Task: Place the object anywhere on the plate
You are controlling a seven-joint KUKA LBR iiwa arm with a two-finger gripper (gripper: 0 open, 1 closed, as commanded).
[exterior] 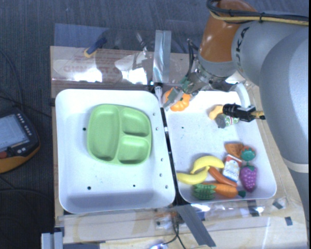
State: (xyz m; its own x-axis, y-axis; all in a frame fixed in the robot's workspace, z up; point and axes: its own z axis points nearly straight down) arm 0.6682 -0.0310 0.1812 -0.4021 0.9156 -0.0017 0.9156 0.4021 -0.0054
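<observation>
The gripper (pixel 177 96) is clamped on a small orange pumpkin (pixel 180 102) (stem hidden), hanging above the bins' divider. The green plate (pixel 118 134) lies to its lower left.

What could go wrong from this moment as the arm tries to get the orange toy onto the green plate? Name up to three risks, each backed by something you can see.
1. The orange toy sits at the gripper right by the wall between the bins; it could catch on that wall in crossing.
2. How firm the grip is cannot be judged, so the toy may drop short.
3. The green plate has raised dividers; a rounded toy might roll off.
</observation>
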